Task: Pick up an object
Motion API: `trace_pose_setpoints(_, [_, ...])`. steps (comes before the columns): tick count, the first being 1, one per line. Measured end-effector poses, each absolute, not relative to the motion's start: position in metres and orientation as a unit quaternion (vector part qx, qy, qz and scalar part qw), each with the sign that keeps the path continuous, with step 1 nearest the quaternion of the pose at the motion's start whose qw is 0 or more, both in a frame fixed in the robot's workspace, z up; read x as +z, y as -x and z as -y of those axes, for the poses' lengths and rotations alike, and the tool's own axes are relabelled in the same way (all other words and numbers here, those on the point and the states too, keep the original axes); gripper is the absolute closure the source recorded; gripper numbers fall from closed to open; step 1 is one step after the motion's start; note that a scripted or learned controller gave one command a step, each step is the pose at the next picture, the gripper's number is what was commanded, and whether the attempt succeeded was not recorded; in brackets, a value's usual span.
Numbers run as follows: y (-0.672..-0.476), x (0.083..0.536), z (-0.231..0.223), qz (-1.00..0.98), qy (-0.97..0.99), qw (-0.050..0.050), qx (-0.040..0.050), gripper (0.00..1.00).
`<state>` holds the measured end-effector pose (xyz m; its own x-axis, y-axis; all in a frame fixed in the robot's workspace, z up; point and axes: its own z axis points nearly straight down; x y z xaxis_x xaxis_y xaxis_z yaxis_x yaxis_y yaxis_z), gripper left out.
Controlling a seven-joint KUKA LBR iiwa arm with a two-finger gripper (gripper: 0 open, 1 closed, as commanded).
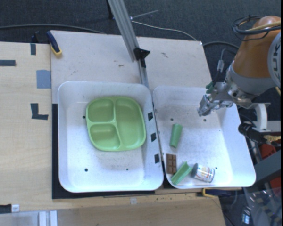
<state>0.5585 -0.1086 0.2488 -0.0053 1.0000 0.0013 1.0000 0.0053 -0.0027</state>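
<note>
The right bin (236, 145) holds a green cylinder (175, 135) near its middle left, a brown chocolate-like bar (171, 162), a green wedge-shaped block (180, 173) and a small jar with a printed label (203, 173) along its front edge. My gripper (204, 108) hangs over the upper right part of that bin, well above and to the right of the green cylinder. Nothing is seen between its fingers. The left bin (70, 140) carries a green divided plate (116, 123).
A slanted metal pole (127, 27) runs from the top down to the divider between the bins. A blue and yellow tool (54, 44) lies at the bench's back left. Cables and equipment crowd the right side beyond the bin.
</note>
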Motion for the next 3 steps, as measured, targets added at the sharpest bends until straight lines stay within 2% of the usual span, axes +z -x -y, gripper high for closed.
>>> trace_pose_setpoints(3, [-0.532,0.252,-0.053,0.709,0.705,0.002,0.0008,1.00])
